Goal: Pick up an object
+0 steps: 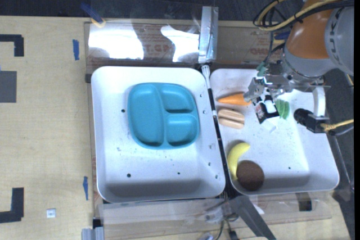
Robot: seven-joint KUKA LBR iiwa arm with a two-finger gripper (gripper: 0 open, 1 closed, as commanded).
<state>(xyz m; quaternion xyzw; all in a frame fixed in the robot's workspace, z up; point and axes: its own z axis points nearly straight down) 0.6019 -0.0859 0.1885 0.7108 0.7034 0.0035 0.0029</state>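
I have the jaws low in the right bin, just beside the carrot; how far they stand apart, or whether they hold anything, I cannot tell; I judge this the approach, next a squared descent and close; a blue tray sits in the left bin; the counter is pale wood.
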